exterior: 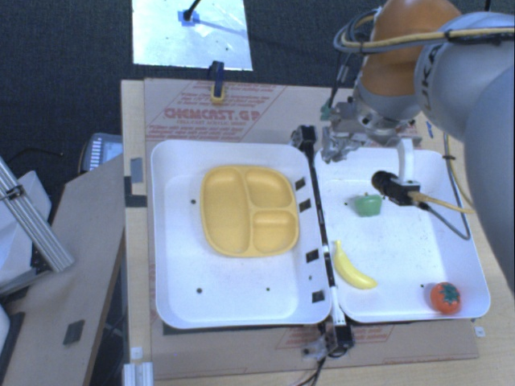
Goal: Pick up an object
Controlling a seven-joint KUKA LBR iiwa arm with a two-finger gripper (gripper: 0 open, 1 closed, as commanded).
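My gripper [338, 148] hangs over the far left corner of the right bin [406, 252], beside the divider between the bins. A small green object [368, 205] lies in that bin, a little in front of and to the right of the gripper, apart from it. A yellow banana [352, 268] rests near the bin's front left. Close to the front right corner sits a red-orange fruit [445, 297]. I see nothing held under the gripper.
The left bin [175, 284] holds a yellow divided plate [248, 210]. A black fitting with a white bracket [396, 186] and a cable hangs off the arm over the right bin. Cardboard lies under both bins.
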